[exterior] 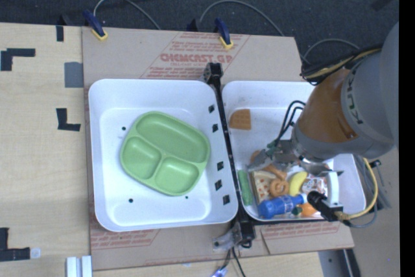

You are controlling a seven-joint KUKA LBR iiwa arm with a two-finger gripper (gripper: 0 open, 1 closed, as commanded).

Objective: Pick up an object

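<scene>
Grey and orange, the arm (350, 110) reaches in from the right edge and ends low in the right bin (259, 93), where its gripper (285, 159) sits among a heap of small objects (285, 190) in the lower right of the frame; I cannot tell how it is set or whether it has anything. Within the heap lie a blue bottle (280, 207) and a yellow piece (297, 183). An orange-brown block (240, 119) rests apart, higher up. At left centre, the left bin (104, 159) holds a green divided plate (165, 152).
</scene>
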